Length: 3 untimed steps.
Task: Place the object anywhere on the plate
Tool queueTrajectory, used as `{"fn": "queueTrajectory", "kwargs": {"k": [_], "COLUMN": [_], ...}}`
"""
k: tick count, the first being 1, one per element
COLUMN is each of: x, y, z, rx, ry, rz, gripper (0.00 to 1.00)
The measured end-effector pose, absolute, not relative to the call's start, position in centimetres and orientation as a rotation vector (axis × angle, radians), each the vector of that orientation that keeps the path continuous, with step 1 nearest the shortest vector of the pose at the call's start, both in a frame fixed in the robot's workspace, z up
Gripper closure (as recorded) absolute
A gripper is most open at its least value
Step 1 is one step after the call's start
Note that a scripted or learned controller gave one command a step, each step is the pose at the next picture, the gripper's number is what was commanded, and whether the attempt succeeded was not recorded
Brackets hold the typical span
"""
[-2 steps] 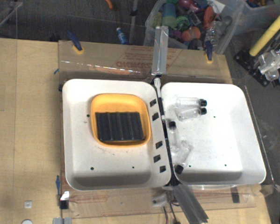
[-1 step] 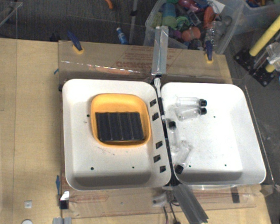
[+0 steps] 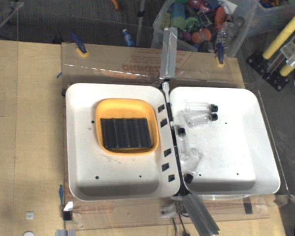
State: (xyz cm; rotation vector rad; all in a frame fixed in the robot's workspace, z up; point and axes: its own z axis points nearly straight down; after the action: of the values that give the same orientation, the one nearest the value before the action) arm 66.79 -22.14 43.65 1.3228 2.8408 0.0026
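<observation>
One black ridged object [image 3: 125, 132] flat on orange plate [image 3: 126, 109], left bin [image 3: 82, 136].

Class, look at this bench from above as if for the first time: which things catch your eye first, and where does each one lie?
The eye lands first on the orange plate in the left bin, with a dark ribbed block lying on it. Next come the clear plastic bottles with black caps in the right bin, near its left side. Between the bins runs a divider marked with black patches.
</observation>
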Motion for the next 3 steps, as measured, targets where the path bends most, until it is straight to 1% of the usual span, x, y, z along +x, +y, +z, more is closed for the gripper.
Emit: {"fn": "queueTrajectory", "kwargs": {"k": [1,2,3], "x": [66.5,65.7,66.2], "y": [-22.1,-22.2,-22.1], "z": [41.7,43.7,43.7], "rx": [1.015,0.515,0.373], "ry": [2.971,3.09,3.11], "rz": [0.002,0.001,0.0], "gripper": [1.0,1.0,1.0]}}
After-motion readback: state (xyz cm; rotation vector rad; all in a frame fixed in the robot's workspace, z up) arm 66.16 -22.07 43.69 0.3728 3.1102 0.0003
